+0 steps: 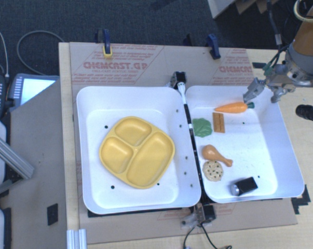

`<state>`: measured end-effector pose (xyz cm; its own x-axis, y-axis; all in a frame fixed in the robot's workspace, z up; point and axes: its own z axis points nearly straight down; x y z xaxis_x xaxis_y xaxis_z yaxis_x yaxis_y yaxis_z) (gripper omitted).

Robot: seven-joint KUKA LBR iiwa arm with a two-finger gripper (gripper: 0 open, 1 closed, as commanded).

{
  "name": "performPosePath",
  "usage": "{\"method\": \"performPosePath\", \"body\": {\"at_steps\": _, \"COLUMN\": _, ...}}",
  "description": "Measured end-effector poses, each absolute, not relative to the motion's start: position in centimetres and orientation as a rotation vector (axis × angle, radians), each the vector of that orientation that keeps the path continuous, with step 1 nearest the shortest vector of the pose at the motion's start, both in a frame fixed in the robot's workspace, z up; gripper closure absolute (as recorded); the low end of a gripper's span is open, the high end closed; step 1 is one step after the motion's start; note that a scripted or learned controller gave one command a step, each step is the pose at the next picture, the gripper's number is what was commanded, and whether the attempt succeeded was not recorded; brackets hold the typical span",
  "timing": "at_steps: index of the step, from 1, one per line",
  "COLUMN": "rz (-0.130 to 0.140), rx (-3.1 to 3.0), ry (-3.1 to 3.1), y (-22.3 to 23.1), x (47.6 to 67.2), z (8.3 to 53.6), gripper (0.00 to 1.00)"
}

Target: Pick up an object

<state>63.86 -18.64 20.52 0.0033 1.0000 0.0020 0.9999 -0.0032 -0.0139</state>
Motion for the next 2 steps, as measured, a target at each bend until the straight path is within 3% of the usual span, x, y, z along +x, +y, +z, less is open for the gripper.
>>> {"method": "performPosePath", "body": {"at_steps": 1, "rz": 0.000, "rx": -2.222, "ry": -2.223, "y": -18.5, "x": 64.1, "z": 21.5, "gripper": 0.00}}
{"method": "performPosePath", "body": {"at_steps": 2, "rz": 0.003, "rx": -2.217, "ry": -2.222, "y": -18.5, "x": 65.0, "z": 16.9, "gripper": 0.00}}
